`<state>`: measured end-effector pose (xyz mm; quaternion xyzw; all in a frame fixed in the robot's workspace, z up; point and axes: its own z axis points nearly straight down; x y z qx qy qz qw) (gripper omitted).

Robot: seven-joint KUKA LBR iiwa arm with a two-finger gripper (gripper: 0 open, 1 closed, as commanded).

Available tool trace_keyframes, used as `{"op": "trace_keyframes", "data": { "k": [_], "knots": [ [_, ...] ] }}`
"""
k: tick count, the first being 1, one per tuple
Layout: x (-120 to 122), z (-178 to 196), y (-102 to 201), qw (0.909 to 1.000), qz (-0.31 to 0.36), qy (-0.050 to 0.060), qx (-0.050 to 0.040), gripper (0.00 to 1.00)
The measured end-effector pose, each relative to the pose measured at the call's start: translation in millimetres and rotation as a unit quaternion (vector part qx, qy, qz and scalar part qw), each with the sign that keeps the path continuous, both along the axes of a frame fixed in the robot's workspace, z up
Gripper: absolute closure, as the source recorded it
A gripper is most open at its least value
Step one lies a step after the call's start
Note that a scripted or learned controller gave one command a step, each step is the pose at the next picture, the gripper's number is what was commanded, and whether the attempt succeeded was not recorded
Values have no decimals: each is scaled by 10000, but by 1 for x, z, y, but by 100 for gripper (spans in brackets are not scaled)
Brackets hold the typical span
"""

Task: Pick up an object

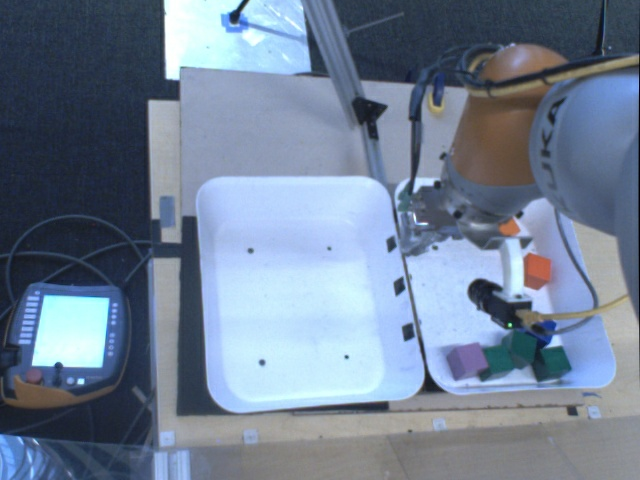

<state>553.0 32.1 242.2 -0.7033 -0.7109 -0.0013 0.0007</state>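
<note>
Three green blocks (551, 363) and one purple block (466, 360) cluster at the right bin's (598, 353) 6 o'clock; one orange block (538, 269) sits at 3. The gripper (415, 230) hovers at 10, beside the left bin (215, 268); I cannot tell whether it is open or closed.

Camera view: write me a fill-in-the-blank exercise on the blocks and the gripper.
The purple block lies in the bin on the view's ___ side. The neighbouring block right beside it is ___. The lone block farther up that bin is ___. The gripper hangs by the wall where the two ___ meet.
Missing words: right; green; orange; bins.
</note>
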Motion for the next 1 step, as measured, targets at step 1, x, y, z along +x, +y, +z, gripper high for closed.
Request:
{"op": "trace_keyframes", "data": {
  "k": [1],
  "knots": [
    [-10,-12,49,10000,-4,2,-1,100]
  ]
}}
